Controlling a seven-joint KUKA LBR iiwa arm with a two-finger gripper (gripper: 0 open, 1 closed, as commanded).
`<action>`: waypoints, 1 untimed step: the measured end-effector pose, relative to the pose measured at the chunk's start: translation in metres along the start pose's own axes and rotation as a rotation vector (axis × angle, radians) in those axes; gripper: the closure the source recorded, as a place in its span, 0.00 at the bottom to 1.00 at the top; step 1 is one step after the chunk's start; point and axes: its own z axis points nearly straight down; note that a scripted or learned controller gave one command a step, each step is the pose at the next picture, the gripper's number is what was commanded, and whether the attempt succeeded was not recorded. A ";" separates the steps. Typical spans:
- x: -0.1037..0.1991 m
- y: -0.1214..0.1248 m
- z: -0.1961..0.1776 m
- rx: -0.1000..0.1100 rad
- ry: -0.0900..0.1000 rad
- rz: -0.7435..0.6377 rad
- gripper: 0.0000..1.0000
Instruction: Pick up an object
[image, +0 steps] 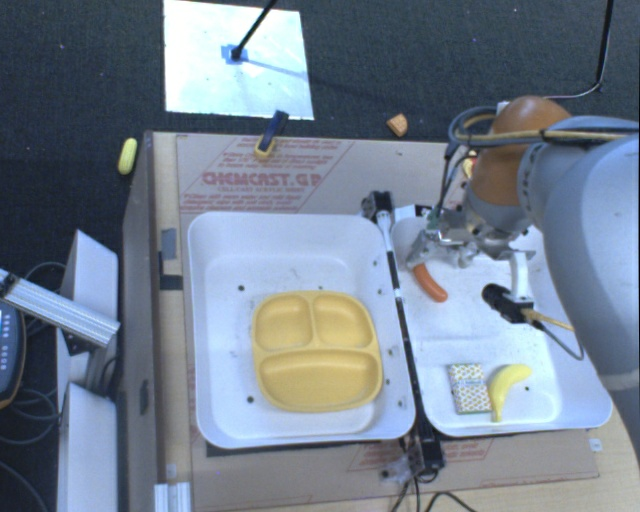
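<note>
End effector (445, 245) low over the far left corner of the right bin (480, 340), hanging from the grey wrist; released or clenched, impossible to tell at this angle. Nothing visibly grasped.

Just beside and below it, lying on the bin floor: a small orange carrot (430, 282), slanted, one end pointing towards the end effector. Probably a light toy, likely stiff, smooth and rounded, so prone to roll or squirt out of a pinch. Best taken across its middle, square to its long axis, not at the tapering tip.

Further out, at the near side of the same bin: a yellow banana (507, 387), curved, touching or nearly touching a small patterned block (467, 387). Crowded together, so harder to take cleanly.

Beyond the divider, in the left bin (230, 300): a yellow divided plate (315, 350), flat and wide, probably awkward for a narrow pinch except at the rim.
</note>
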 end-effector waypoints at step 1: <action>0.000 0.001 -0.011 -0.002 -0.002 -0.004 1.00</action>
